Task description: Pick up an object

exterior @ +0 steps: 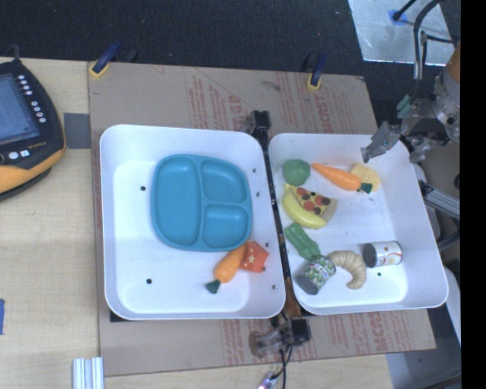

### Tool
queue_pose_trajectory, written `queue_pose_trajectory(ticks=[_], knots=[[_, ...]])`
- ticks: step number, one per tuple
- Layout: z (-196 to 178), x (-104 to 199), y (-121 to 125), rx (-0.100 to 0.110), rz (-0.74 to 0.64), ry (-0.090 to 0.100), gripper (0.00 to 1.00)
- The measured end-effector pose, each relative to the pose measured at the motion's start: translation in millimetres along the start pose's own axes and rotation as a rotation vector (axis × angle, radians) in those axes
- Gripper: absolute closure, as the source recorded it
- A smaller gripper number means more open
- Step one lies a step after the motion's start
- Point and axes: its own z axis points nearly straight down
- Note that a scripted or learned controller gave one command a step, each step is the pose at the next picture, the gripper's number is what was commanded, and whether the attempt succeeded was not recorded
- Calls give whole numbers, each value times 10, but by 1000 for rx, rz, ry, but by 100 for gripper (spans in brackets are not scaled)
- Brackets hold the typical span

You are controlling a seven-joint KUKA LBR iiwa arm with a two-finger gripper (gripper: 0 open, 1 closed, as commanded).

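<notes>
White plastic bins sit side by side below me. In the right bin (pixel 413 217) I see a carrot (pixel 337 177) lying against a small yellow piece (pixel 368 174), with a green ball (pixel 296 171), a banana (pixel 298 209), a croissant (pixel 350 267) and a small can (pixel 384 254) (on its side) further down. My gripper (pixel 389 143) hovers at that bin's top right corner, just above the yellow piece, gripping nothing I can make out. The left bin (pixel 121 217) bears a blue plate (pixel 201 202).

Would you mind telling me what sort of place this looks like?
Probably a robotics lab bench: two white bins clamped onto cardboard, plastic toy food like a carrot, and a teach pendant lying alongside.
</notes>
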Motion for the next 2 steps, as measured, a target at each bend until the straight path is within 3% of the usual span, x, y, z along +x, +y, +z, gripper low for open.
queue_pose_trajectory(ticks=[1,2], knots=[[1370,-4,-449,2,-1,0,0],[1982,461,-1017,2,-1,2,0]])
